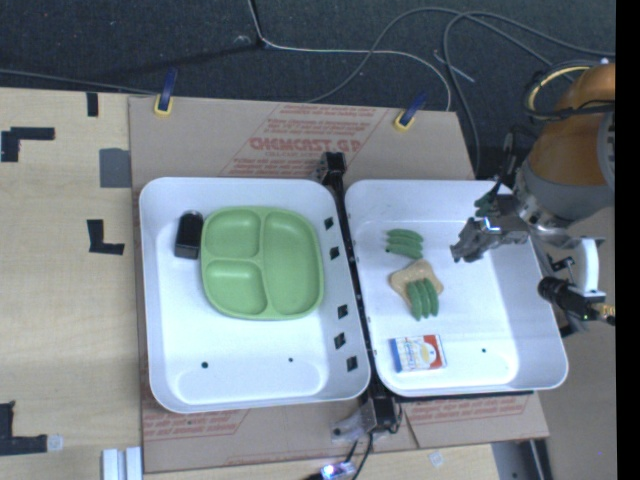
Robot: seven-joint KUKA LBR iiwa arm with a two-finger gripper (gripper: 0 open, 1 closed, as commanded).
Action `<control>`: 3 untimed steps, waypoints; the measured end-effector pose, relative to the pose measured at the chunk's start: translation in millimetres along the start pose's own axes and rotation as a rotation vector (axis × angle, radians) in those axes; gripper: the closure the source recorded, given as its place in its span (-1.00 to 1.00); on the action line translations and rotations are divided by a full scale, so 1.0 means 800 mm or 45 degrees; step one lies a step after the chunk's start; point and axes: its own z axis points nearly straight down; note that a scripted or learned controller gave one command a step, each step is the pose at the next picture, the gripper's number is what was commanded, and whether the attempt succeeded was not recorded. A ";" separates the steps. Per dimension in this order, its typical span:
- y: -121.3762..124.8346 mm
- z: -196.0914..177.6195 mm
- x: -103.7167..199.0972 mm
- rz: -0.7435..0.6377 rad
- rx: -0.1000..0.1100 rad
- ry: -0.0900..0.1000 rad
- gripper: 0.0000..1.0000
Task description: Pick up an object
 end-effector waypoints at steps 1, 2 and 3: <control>-0.005 0.009 0.064 -0.005 -0.001 0.003 1.00; -0.002 -0.001 0.143 -0.009 -0.003 0.004 1.00; -0.008 -0.012 0.203 -0.008 -0.002 0.004 1.00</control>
